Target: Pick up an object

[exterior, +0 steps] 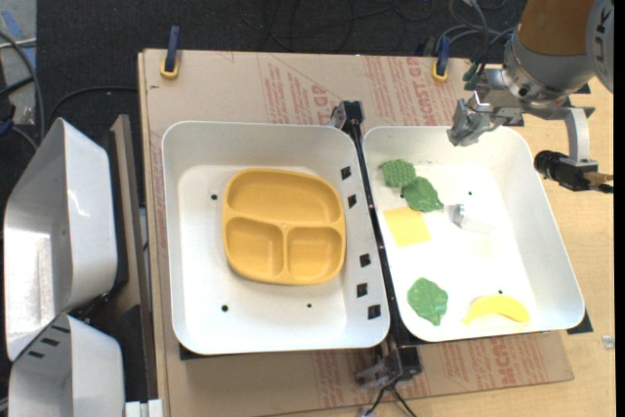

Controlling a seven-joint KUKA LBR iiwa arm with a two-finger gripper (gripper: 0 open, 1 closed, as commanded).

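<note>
Seemingly nothing is picked yet: the grey two-finger gripper (pixel 467 134) hangs over the far rim of the right shallow white bin (pixel 547 229), its finger spacing impossible to judge. The nearest candidate, a green leafy piece (pixel 397 173), lies untouched beside it.

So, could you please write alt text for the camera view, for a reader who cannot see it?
The gripper hangs over the far edge of the right bin, which holds three green pieces, a yellow square, a banana and a small clear item. The left bin holds a yellow divided tray.
</note>
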